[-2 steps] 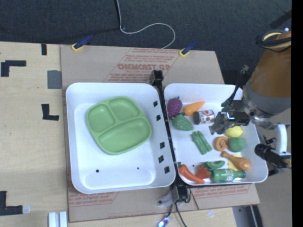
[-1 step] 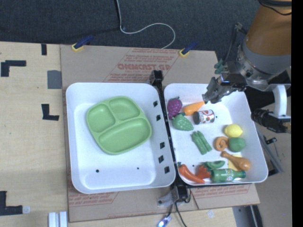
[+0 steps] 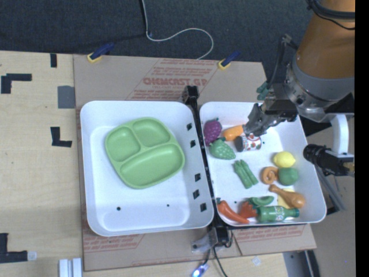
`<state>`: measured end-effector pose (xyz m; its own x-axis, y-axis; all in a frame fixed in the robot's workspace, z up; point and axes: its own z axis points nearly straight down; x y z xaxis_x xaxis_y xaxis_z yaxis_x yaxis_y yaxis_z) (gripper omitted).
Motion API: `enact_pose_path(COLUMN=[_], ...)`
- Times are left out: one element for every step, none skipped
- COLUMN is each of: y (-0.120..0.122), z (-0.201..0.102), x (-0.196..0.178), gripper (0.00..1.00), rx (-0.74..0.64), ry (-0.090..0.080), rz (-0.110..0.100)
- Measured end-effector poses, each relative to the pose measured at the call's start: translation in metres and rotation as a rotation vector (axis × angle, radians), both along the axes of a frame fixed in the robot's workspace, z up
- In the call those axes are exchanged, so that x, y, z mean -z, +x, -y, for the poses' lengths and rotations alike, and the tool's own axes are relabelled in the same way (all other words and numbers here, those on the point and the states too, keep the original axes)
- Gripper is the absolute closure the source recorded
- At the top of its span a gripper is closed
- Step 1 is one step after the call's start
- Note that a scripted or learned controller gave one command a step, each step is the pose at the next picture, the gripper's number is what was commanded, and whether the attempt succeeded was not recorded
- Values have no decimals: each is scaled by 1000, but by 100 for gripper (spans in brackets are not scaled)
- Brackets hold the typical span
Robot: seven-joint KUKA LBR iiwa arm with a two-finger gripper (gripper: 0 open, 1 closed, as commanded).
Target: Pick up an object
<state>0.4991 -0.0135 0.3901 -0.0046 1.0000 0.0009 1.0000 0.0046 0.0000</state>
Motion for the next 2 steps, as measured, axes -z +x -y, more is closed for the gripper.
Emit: enact_pose_path(y=[-8,-15], z=[-20,-52], x=[22,-3], gripper=[100,100], rx=[2,0], ry=[-1,0], rz=[-4,1])
